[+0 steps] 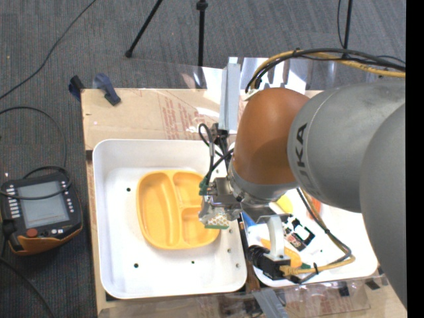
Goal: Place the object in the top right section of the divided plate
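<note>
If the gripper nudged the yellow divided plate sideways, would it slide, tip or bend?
The divided plate looks like thin moulded plastic, so probably light and fairly stiff. It lies flat on the smooth floor of the white bin, so it would likely slide rather than tip. Its raised rim might ride up against the bin wall.

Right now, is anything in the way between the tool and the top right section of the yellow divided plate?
Nothing visible blocks it. The tool hangs over the right edge of the yellow divided plate in the left white bin, with a small greenish object at its tip. The plate's visible sections look bare; the arm hides part of the right side.
</note>
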Controlling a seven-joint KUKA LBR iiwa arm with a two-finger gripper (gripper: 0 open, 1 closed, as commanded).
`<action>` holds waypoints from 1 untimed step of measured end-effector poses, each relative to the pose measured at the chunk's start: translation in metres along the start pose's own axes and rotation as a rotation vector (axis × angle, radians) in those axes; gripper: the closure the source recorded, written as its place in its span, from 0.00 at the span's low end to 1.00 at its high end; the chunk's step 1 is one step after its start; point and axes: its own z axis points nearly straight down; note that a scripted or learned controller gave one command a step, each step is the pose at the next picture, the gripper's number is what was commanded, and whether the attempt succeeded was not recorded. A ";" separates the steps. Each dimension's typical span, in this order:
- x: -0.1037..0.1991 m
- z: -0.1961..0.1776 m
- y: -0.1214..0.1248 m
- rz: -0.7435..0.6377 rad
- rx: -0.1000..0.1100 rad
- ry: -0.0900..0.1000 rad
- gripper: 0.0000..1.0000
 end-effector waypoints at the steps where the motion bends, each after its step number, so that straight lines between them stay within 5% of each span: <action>1: 0.005 -0.016 -0.017 -0.361 -0.001 0.000 1.00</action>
